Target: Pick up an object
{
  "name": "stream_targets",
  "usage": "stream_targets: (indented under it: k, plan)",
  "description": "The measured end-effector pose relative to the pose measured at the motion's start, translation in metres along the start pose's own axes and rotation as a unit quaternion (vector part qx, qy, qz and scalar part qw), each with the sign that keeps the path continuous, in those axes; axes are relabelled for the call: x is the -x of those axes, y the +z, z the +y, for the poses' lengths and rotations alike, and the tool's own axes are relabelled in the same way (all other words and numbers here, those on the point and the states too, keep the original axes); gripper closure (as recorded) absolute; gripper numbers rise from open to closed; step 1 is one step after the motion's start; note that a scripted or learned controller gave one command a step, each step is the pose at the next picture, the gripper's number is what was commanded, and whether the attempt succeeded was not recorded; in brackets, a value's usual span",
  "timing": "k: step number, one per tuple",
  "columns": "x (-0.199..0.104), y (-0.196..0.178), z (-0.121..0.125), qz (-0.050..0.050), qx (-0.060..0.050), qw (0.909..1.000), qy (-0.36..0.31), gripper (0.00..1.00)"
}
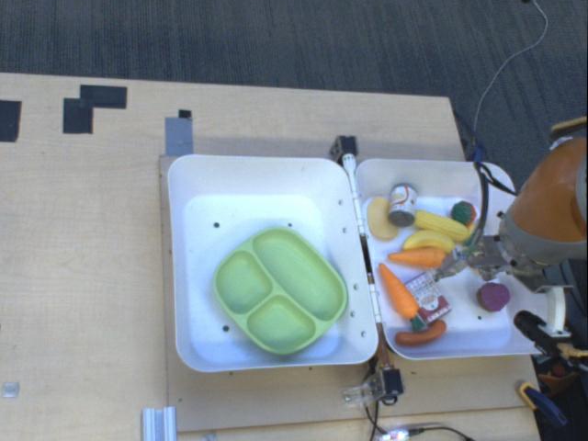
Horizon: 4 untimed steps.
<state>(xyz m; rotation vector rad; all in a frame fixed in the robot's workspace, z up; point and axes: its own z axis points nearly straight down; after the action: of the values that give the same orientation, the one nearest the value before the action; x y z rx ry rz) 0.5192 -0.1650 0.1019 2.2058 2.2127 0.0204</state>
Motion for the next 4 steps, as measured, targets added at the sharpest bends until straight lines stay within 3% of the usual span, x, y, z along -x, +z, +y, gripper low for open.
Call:
stream_targets:
  k: [1,2,3,4]
  plan:
    - [0.000,-0.011,0.002,0.000,0.002,1.0000,-0.001,1.00]
    - [-0.001,-0.011,0.002,0.000,0.002,1.0000,-0.001,0.00]
    - [-0.041,0.011,-0.026,-0.002,0.000,1.0000,0.001,0.00]
    - [-0.044,-0.002,-0.023,0.001,0.003,1.0000,-0.001,1.00]
